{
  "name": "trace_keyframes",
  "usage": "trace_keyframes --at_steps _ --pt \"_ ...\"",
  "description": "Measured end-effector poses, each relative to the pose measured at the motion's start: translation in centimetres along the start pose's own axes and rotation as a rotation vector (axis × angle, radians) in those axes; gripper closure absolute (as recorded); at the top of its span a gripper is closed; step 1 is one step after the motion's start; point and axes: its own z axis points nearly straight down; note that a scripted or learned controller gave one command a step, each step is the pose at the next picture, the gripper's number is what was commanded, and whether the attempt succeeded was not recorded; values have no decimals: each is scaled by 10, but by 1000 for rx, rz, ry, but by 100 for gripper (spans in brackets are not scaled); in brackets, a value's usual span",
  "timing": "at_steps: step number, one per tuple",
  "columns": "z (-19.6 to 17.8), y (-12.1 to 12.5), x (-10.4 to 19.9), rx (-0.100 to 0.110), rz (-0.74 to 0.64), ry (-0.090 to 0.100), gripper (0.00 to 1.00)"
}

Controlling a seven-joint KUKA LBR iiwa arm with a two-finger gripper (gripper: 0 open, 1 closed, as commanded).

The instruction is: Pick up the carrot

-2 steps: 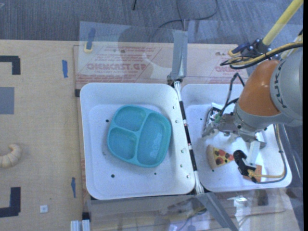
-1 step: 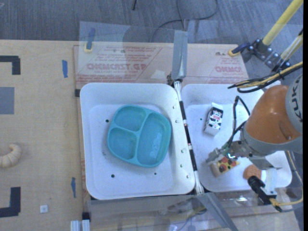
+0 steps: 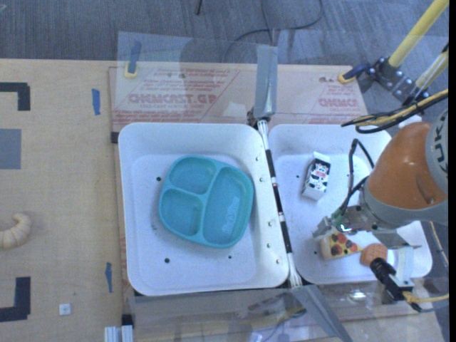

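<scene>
1. Pastry [image 3: 14, 231], curved and pale, lies on the bare bench at far left, well apart from both bins; we count it as no part of the job.
2. In the left bin [image 3: 135, 191] we see a teal divided plate [image 3: 206, 200] lying flat near the middle, which is also beside the point.
3. Across the divide, in the right bin [image 3: 292, 148], a small black-and-white carton [image 3: 318, 177] sits toward the back, apart from the work.
4. Nearer the front, the gripper [image 3: 339, 226] hangs just above a toy pizza slice [image 3: 336, 247]. From this slant we cannot tell whether it is open or closed, and we see nothing in it that we could call held.
5. The carrot [image 3: 373, 253] shows as an orange lump on the bin floor just right of the pizza slice, near the front right corner and close under the wrist.
6. We judge the step in hand to be the approach. The gripper is low in the right bin but set over the pizza slice rather than the carrot, so the grasp is not yet made.
7. The next move, as we read it, calls for a short shift rightward and toward the front to centre over the carrot. A descent and a close across its width would follow. The pizza slice lies close, so we would guard against catching it instead.
</scene>
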Motion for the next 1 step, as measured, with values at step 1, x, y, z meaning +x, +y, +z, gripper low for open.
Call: trace_keyframes --at_steps 1 --pt "-86 2 30 17 534 1 100"
